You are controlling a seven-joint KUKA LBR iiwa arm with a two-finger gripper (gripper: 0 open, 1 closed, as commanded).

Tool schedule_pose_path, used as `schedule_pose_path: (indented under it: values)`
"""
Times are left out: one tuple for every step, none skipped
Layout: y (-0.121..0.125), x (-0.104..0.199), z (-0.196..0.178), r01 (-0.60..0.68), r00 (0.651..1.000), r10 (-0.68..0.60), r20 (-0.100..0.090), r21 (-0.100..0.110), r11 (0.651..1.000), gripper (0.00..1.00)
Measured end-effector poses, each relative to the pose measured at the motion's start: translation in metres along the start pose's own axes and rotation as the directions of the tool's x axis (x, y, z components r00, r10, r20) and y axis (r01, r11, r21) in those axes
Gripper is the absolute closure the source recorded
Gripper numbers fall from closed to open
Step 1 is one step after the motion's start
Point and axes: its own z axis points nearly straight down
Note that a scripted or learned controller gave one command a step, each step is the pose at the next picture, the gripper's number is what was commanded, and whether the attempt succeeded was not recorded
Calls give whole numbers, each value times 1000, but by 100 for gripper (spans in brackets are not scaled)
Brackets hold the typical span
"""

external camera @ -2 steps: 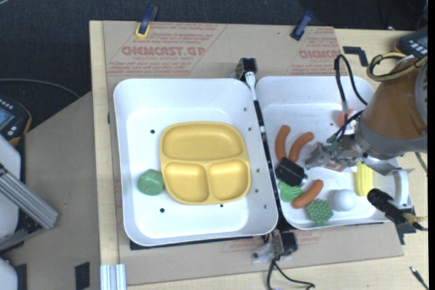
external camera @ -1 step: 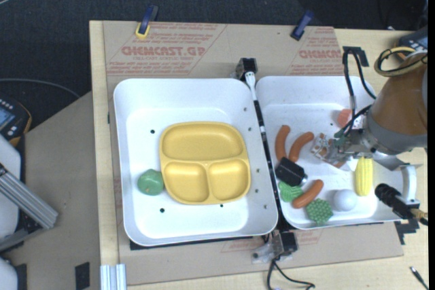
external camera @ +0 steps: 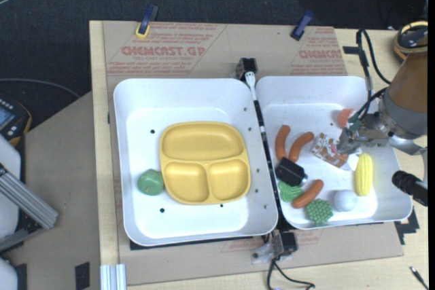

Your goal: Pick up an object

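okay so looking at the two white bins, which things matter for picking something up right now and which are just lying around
In play:
gripper, low in the right bin
small printed packet beside it
corn cob
orange piece

Lying about:
yellow divided tray and green ball in the left bin
sausages
black block
white ball
broccoli

Bench [external camera: 204, 44] — two white bins side by side: left bin [external camera: 129, 146], right bin [external camera: 306, 88].
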Motion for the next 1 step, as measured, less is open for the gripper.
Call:
schedule_pose_path:
  values:
    - [2, 0, -51, 0, 1000, 0, 1, 0, 1000, 100]
